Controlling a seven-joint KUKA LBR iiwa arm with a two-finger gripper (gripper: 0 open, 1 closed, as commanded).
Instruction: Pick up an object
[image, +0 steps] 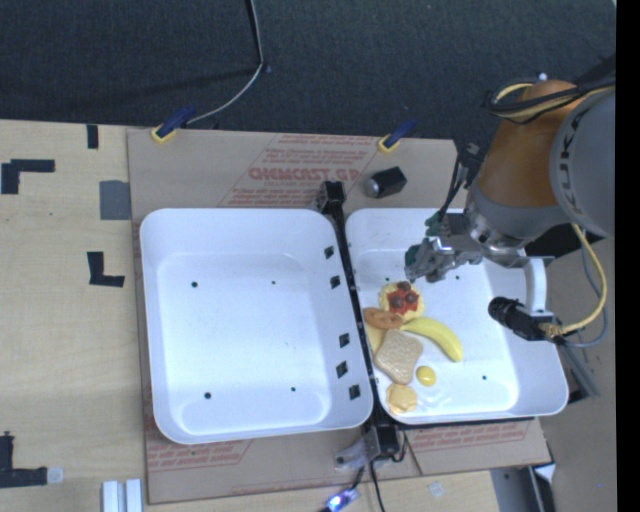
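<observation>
The right bin holds a cluster of toy food near its left wall. A round pastry with red berries lies at the top of the cluster. Below it sit a small brown piece, a yellow banana, a slice of bread, a small yellow ball and a pale yellow piece. My gripper hangs over the right bin just above and to the right of the berry pastry. Nothing shows between its fingers.
The left bin stands beside the right one, with a black divider between them. A small black object lies on the cardboard behind the bins. The grey arm with its orange band comes in from the right.
</observation>
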